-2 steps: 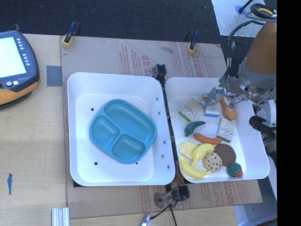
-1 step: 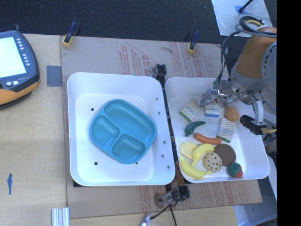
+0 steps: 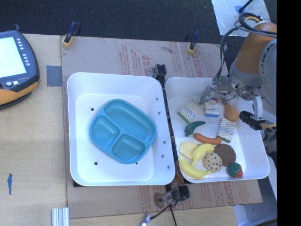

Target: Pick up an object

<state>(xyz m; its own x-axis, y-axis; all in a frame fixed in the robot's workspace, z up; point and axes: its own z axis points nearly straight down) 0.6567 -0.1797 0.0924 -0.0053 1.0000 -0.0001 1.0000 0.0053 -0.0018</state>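
The right bin (image 3: 249,173) holds several toy foods. Among them are a small white, blue and red carton (image 3: 211,108), two patterned packets (image 3: 189,110) (image 3: 226,128), an orange piece (image 3: 231,112), a green pepper (image 3: 194,127) and a sausage (image 3: 207,138). Nearer the front lie bananas (image 3: 202,152), cookies (image 3: 212,161) and a red and green fruit (image 3: 235,170). My gripper (image 3: 215,96) hangs at the bin's back edge, just behind the carton. Its fingers are spread and nothing is between them.
A blue divided plate (image 3: 123,131) lies in the left bin (image 3: 75,126). A control pendant (image 3: 11,65) rests at the bench's far left. Clamps (image 3: 69,34) (image 3: 192,41) stand on the back edge. The arm and its cables (image 3: 251,55) occupy the upper right.
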